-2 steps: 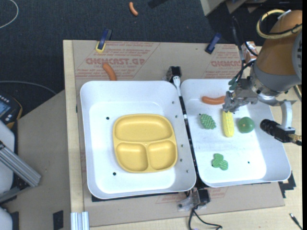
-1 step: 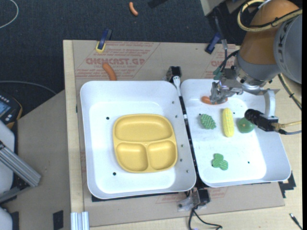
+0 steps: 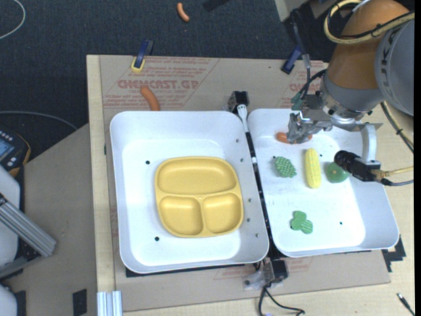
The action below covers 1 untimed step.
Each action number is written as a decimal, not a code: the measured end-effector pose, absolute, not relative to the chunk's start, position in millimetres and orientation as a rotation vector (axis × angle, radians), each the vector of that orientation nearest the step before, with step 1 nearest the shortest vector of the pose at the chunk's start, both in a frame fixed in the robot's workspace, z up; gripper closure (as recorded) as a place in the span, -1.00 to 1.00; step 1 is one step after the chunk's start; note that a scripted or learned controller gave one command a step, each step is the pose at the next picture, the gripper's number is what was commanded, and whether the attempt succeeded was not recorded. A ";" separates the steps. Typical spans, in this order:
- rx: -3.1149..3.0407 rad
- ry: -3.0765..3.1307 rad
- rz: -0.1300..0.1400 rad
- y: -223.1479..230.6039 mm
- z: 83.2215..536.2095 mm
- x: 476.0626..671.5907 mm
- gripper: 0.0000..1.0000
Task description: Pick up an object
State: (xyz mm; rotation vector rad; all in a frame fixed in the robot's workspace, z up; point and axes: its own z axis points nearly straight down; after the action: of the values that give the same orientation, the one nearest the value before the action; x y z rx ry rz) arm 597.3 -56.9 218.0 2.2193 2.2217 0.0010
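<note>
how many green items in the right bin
3: a bumpy one left of the corn, one right of it, one nearer the front. The arm may hide others.

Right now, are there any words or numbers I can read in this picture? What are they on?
"CHEMCAST GP": red print, upside down, on the brown board behind the left bin.
Fainter red print on the same board behind the right bin: too blurred to read.
Small print along the board's front edge: too blurred to read.
No words on the yellow plate or the toy food.
</note>
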 end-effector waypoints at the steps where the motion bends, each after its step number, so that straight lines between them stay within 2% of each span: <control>1: 2.219 2.218 0.003 -67.3 233.2 593.6 1.00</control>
State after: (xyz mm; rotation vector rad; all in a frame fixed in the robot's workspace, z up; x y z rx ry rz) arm 593.6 -67.3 233.2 2.2185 2.2181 0.0031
